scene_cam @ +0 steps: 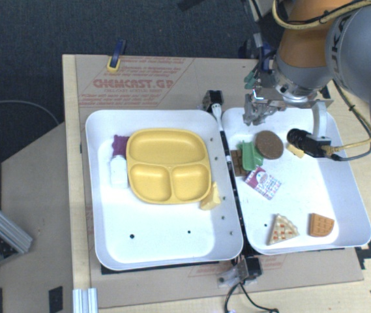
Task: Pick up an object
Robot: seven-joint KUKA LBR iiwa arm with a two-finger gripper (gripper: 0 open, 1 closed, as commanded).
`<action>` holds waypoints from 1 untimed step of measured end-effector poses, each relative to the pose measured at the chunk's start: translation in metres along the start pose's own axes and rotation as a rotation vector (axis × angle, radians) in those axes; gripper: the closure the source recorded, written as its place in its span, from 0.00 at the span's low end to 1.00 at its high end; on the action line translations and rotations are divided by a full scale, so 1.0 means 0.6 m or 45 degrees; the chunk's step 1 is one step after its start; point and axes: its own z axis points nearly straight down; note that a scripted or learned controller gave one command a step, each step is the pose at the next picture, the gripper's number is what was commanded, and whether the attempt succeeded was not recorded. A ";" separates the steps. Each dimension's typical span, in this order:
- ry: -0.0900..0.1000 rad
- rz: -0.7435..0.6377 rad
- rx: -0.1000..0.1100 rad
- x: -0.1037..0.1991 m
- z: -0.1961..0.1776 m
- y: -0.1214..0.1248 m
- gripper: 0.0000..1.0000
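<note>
Hand over right bin (far end); brown disc near

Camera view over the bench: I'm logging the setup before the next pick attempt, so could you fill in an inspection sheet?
Surface: left bin and right bin side by side on a printed board.
Job's things: in the right bin, brown disc, green block, pink packet, pizza slice, waffle.
Clutter: in the left bin, yellow divided plate, with a purple item and a white item beside it.
Grippers: gripper over the right bin's far end, just beyond the disc.
Cables: black cable at the front edge.
Surroundings: dark carpet; clamp on the board's far edge.
</note>
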 end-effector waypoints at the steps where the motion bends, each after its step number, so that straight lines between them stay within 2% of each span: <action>1: -0.001 0.004 -0.002 -0.021 -0.008 0.001 1.00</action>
